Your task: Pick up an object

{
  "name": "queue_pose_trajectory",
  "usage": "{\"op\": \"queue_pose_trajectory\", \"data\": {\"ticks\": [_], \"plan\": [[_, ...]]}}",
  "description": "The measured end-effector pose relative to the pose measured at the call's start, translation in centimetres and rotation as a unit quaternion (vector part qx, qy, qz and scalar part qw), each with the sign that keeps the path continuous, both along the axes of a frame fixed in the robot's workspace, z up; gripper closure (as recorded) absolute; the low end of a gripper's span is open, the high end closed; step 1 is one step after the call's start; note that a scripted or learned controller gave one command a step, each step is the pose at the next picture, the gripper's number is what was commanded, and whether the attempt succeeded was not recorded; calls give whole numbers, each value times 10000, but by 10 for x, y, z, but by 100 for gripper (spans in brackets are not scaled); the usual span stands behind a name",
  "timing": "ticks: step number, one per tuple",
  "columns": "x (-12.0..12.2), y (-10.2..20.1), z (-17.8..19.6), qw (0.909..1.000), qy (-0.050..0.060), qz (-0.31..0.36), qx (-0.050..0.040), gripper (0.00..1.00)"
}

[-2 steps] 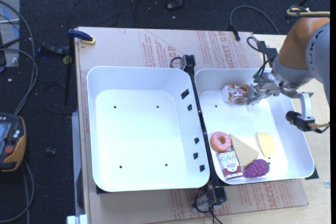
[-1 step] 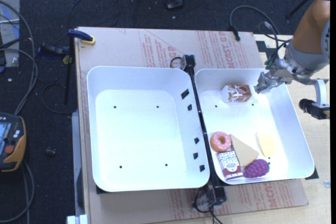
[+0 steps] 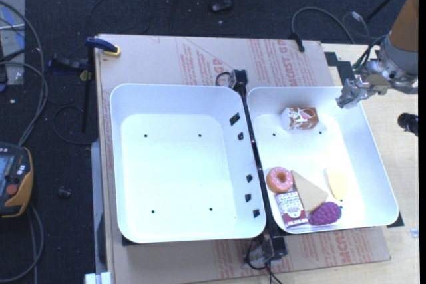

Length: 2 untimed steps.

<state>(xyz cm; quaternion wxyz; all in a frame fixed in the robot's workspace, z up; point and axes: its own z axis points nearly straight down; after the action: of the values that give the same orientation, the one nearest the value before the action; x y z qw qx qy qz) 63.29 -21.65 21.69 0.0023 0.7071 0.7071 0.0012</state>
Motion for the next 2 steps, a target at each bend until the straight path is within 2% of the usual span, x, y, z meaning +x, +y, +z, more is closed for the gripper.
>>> {"op": "queue_pose_trajectory", "data": {"ticks": [1, 2], "plan": [[1, 0, 40, 10000, 10, 2, 3, 100], [-8, 52, 26, 10000, 28, 19, 14, 100]]}}
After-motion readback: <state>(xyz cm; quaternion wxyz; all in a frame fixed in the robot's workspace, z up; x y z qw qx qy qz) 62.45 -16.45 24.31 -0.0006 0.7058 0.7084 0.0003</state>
